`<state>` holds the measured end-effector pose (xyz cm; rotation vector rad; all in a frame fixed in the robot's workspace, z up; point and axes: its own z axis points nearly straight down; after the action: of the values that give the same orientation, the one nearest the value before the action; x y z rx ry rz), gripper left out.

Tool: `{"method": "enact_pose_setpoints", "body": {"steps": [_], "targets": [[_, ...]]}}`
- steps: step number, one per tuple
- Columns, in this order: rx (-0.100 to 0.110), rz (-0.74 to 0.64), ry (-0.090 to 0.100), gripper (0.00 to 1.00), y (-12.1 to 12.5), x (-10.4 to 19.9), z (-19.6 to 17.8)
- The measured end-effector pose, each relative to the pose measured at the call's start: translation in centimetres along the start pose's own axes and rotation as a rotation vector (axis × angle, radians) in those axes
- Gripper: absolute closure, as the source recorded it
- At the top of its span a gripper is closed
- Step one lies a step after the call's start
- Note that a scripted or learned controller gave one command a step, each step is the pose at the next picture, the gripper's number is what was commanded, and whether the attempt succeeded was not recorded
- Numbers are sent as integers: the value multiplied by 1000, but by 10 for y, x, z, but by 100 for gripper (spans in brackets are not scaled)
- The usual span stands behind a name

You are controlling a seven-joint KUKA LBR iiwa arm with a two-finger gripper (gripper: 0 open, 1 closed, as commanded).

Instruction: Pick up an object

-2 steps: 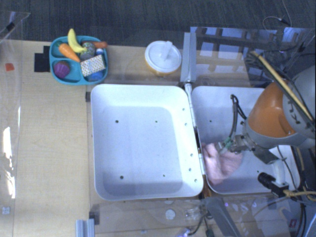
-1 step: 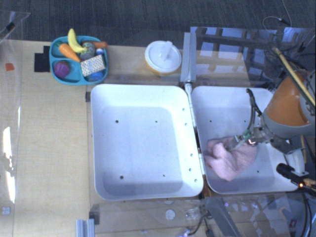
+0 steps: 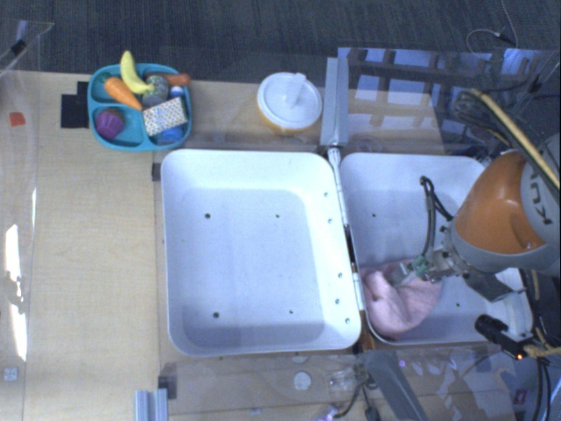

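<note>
My gripper (image 3: 419, 270) is down in the right bin (image 3: 386, 191), near its front left corner, right at the top edge of a pink cloth (image 3: 399, 303) that lies bunched against the bin's front wall. From this angle I cannot tell how my gripper is set, nor whether it has any of the cloth; it is touching or just above the fabric. My arm (image 3: 500, 213), with its orange band, comes in over the bin's right side. The left bin (image 3: 250, 253) sits just beside it, their rims meeting along the middle. Behind the left bin, on the bench's back edge, stand a white lidded container (image 3: 289, 101) and, toward the left corner, a blue tray of toy food (image 3: 138, 103).
</note>
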<state>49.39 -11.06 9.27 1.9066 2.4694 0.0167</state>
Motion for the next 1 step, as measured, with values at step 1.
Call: {"method": "enact_pose_setpoints", "body": {"steps": [1], "targets": [[-6,-2,-1,100,3,0,-12]]}}
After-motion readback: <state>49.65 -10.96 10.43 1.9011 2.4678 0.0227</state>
